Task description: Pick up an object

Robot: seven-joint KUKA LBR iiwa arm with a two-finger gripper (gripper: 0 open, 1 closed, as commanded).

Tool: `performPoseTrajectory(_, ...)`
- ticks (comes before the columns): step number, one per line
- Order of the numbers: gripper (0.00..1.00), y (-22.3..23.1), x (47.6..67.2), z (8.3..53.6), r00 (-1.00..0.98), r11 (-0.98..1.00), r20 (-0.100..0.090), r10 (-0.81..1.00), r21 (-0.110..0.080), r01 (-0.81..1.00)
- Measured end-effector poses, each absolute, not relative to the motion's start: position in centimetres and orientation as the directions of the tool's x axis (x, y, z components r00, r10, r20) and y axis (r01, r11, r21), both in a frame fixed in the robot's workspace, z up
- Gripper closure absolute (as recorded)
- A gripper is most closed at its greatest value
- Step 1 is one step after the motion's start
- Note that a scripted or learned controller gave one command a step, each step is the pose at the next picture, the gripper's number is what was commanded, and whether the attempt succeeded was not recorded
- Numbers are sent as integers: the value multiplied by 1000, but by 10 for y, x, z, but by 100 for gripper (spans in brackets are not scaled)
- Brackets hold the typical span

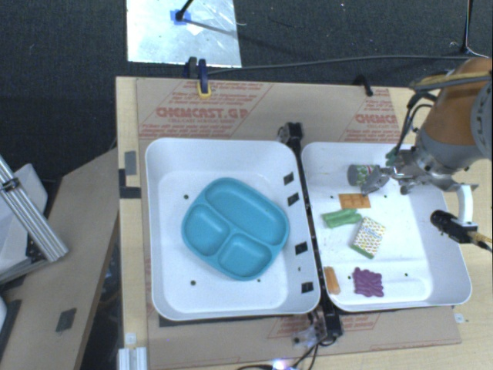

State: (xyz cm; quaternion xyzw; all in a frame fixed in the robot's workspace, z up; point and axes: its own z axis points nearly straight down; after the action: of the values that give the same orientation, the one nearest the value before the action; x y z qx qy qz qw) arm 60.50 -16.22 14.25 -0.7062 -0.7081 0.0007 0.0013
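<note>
Glossy white bins (223,303), knobbly purple cluster (368,282)

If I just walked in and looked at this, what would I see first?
Probably the big blue plate with three sections, lying in the middle of the left bin. Next, the grey arm with its orange band reaching in over the right bin, where small things lie: a green piece, an orange square, a patterned block and a purple bunch.
</note>
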Motion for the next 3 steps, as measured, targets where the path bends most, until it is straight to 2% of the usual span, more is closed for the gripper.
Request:
performPoseTrajectory(1,0,-161,605,90,-2,2,0,1000,-2,1000)
performPoseTrajectory(2,100,-162,607,104,-1,1,-1,1000,5,1000)
performPoseTrajectory(3,100,-165,609,149,-2,2,-1,1000,6,1000)
